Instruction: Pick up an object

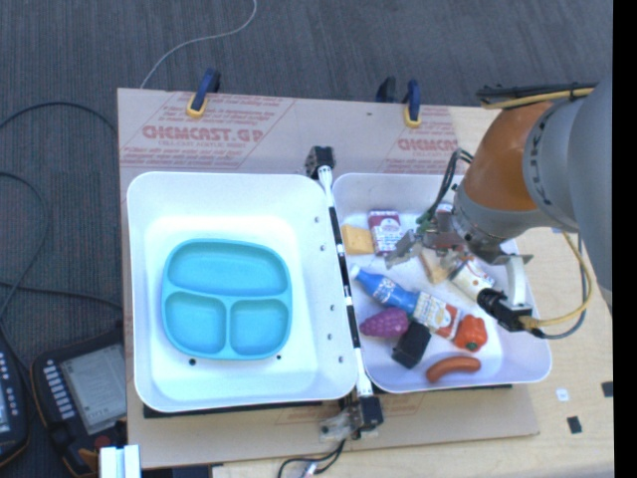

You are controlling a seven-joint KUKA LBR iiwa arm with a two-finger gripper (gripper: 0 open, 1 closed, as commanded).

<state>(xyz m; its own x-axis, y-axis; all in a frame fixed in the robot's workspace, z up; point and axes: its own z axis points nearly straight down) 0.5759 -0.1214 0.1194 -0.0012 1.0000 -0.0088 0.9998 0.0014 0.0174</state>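
The gripper (430, 247) hangs low in the right bin (537, 366) above the blue bottle (398, 295); its grip cannot be told. Nothing looks lifted, so the pick remains.

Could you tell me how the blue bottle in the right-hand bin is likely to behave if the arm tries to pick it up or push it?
The blue bottle lies on its side and looks round-bodied, so a push would probably roll it. Its surface looks smooth, so it may slip in a pinch. The purple grapes and a black block crowd it, so a nudge would likely shift them too.
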